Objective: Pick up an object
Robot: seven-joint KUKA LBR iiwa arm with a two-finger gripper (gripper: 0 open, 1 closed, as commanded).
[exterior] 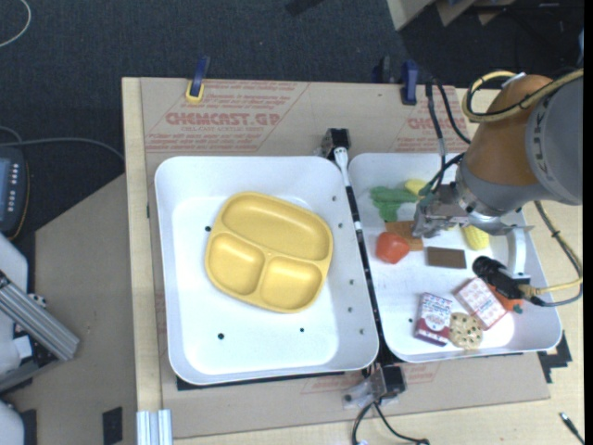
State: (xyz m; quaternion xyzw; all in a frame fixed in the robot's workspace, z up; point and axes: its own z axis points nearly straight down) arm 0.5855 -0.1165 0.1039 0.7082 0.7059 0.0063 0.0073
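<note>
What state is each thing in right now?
Gripper: low in the right bin, fingers hard to read.
Yellow divided plate: upright in the left bin, compartments bare.
Red toy: loose, beside the gripper.
Brown block: lying flat.
Cookie: flat, near the front wall.

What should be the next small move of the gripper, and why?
Probably a short descent straight down. The gripper hangs low in the right bin, just above a small brown item beside the red tomato-like toy. Nothing shows between its tips, so no pick has been made yet.
</note>
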